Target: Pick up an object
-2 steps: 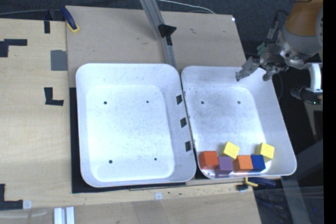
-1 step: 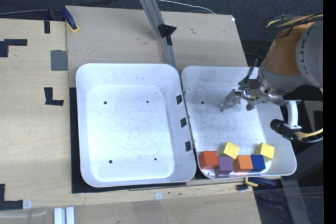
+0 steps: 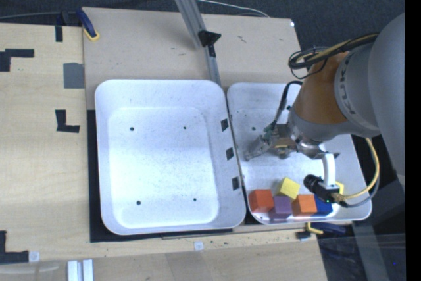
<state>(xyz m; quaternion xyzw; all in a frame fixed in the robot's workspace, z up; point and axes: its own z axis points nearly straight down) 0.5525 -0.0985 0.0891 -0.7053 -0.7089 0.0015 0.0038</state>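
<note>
2 white bins sit side by side on the worktop [image 3: 164,29]; the right bin [image 3: 253,102] serves as the landmark. All the loose things lie bunched in its near end, against the front wall: an orange block [image 3: 261,199], a purple block [image 3: 283,206], a yellow block [image 3: 289,188] tipped on a corner just behind the purple one, a second orange block [image 3: 304,204] and a blue piece [image 3: 322,207] partly hidden at the bin's near right corner. They touch or nearly touch each other in 1 tight row.

Mid-bin, the gripper [image 3: 260,149] hangs low over bare floor, its tips pointing toward the wall shared with the left bin [image 3: 112,102]. Nothing shows between the fingers; whether they are spread or shut I cannot tell, since they blur into 1 dark grey shape.

The relation that matters: the blocks lie from the gripper toward the bin's near wall, with the orange block at the left end of the row closest, almost straight nearer the front wall. The blocks look roughly cubic, so no long axis to align with. My judgement is that the pick has not begun, and that crowding against the wall will leave little room for the fingers.
</note>
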